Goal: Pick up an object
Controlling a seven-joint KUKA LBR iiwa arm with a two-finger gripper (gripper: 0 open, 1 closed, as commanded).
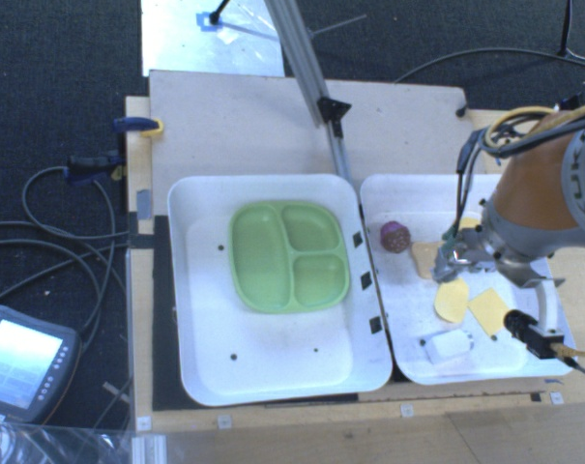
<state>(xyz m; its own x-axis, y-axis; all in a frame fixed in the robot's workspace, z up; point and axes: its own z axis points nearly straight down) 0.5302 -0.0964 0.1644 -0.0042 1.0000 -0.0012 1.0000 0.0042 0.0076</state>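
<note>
Since the hand [453, 262] sits low in the right bin [408, 193] amid flat yellow pieces [453, 301], w/ its grip state impossible to tell, it could scrape the floor & skid off the thin slice. That slice lies flat just below it, long axis roughly up-down, no clear front.

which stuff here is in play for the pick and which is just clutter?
In play, right bin:
gripper, purple ball, round yellow piece, square yellow piece, white block, tan piece.

Lying about:
green divided plate in left bin, pendant, clamps, cables.
</note>
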